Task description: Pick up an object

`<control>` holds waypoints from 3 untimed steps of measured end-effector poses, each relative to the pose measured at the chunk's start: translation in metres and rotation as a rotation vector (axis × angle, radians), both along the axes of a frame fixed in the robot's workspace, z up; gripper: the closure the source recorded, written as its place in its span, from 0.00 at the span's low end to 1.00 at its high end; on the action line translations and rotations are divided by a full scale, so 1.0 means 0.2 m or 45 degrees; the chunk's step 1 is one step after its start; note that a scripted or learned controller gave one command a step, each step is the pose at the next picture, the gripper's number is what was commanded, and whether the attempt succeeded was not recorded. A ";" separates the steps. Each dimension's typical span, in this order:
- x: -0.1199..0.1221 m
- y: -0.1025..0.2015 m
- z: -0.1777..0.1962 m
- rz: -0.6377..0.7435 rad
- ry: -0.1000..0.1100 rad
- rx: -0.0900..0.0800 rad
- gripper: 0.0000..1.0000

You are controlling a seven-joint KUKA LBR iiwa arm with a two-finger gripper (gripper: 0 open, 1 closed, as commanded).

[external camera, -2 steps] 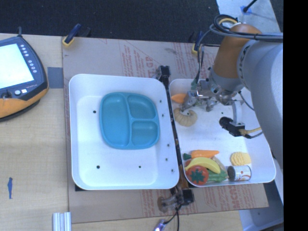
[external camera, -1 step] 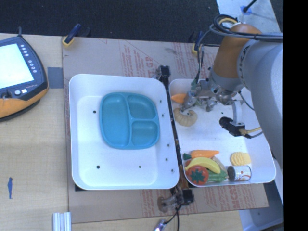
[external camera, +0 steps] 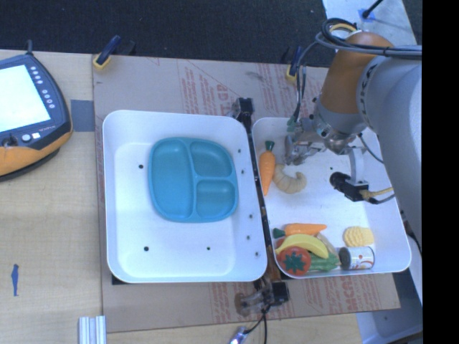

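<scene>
camera view shows a pale tan croissant-shaped toy (external camera: pixel 290 182) lying in the upper part of the right bin (external camera: pixel 384 221), with the hand (external camera: pixel 295 156) directly above it, its tips near or touching the toy; whether the hand is open or closed cannot be told from this slant. just left of the toy an orange carrot (external camera: pixel 266 170) with a green top lies along the bin's left wall. a black piece hangs off the arm (external camera: pixel 355 77) to the toy's right, over the bin floor. at the bin's near end sit a cluster of toys: a thin orange carrot, a yellow banana (external camera: pixel 305 245), a red tomato (external camera: pixel 295 261), something green, a yellow corn-like piece (external camera: pixel 358 236) and a small can (external camera: pixel 356 257) on its side; its label is too small to read. the left bin (external camera: pixel 122 192) holds a blue divided plate (external camera: pixel 193 178). both bins rest on brown cardboard (external camera: pixel 208 84) printed with red writing, too faint to read. the cardboard lies on a light wooden desk (external camera: pixel 43 249), clipped at its far edge by yellow and blue clamps. a tablet-like controller (external camera: pixel 29 113) with an orange rim sits at the desk's left. dark carpet lies beyond.
</scene>
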State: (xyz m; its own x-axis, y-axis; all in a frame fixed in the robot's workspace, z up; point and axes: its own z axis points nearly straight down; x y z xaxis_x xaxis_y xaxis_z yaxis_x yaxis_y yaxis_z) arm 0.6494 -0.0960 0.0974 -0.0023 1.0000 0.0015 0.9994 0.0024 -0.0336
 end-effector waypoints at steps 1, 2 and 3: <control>0.00 0.00 0.05 0.003 0.000 0.000 1.00; 0.00 0.00 0.10 0.006 -0.002 -0.002 1.00; 0.00 0.00 0.10 0.007 -0.001 -0.002 0.00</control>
